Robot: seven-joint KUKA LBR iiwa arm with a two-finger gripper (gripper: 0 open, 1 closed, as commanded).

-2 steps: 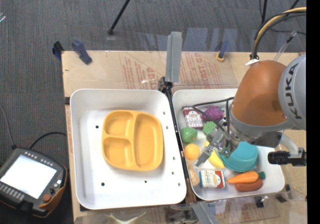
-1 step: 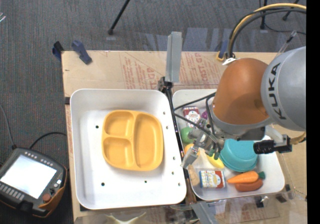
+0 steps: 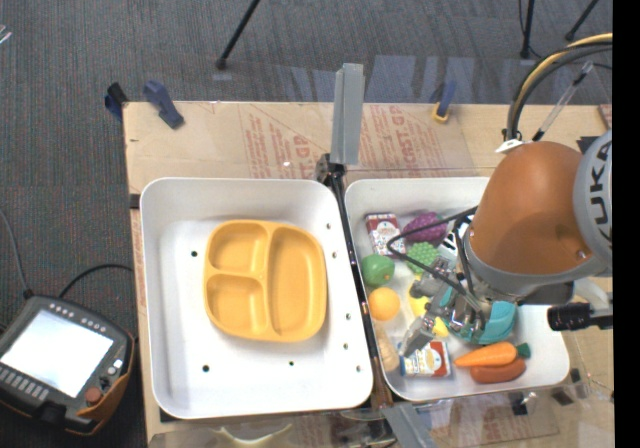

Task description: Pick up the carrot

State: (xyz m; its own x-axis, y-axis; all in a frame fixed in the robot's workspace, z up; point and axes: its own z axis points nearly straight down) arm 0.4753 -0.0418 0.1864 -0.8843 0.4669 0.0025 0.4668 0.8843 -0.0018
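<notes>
The carrot point(image 3: 488, 355), orange with a green tip at its right end, lies near the front right of the right bin point(image 3: 555, 368). A reddish-brown sausage point(image 3: 498, 373) lies against its front side. My gripper point(image 3: 440, 327) hangs over the middle of that bin, just left of the carrot and apart from it. Its fingers point(image 3: 416, 336) stand open above a small yellow item, and nothing is held between them. The orange-banded wrist point(image 3: 527, 216) covers the bin's right part.
Crowding the right bin are a lime point(image 3: 377, 269), an orange point(image 3: 384, 303), purple grapes point(image 3: 425, 227), a red box point(image 3: 382, 231), a teal cup point(image 3: 497, 319) and a small carton point(image 3: 426, 362). A yellow divided plate point(image 3: 266, 279) lies in the left bin point(image 3: 170, 336).
</notes>
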